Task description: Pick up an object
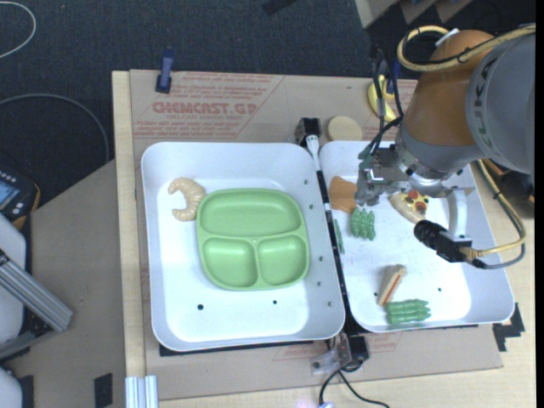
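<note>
Gripper [371,189] hovering low in right bin [484,308], just above green toy [363,223] near divider; finger state: cannot tell; toy looking light, stiff plastic, bumpy, likely slippery; pinching across narrow middle seeming best; orange piece [342,194] lying beside.

Plastic and cardboard, as I see it.
Glossy white plastic bins [161,228]; smooth matt green divided plate [252,238]; printed brown cardboard [204,104] beneath.
</note>
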`<state>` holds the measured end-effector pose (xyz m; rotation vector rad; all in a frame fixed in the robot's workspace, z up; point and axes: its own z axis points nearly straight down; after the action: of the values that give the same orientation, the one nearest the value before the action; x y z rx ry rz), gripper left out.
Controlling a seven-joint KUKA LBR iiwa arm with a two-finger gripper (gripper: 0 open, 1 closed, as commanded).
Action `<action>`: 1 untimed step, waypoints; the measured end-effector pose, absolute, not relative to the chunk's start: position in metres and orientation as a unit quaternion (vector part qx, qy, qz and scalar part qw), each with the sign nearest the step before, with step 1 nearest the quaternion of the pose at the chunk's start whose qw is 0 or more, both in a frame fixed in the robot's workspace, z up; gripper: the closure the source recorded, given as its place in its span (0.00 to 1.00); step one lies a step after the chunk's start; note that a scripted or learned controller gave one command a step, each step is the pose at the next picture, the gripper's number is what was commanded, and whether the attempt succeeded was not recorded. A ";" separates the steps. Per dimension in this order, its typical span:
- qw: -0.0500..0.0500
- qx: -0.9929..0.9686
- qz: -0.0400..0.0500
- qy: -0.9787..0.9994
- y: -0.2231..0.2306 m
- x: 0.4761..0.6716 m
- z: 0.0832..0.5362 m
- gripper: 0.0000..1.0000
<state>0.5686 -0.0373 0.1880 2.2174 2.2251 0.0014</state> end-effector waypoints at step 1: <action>-0.002 0.707 -0.001 0.707 0.034 0.534 0.197 1.00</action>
<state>0.5342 0.0337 0.1975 2.2238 2.2243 -0.0031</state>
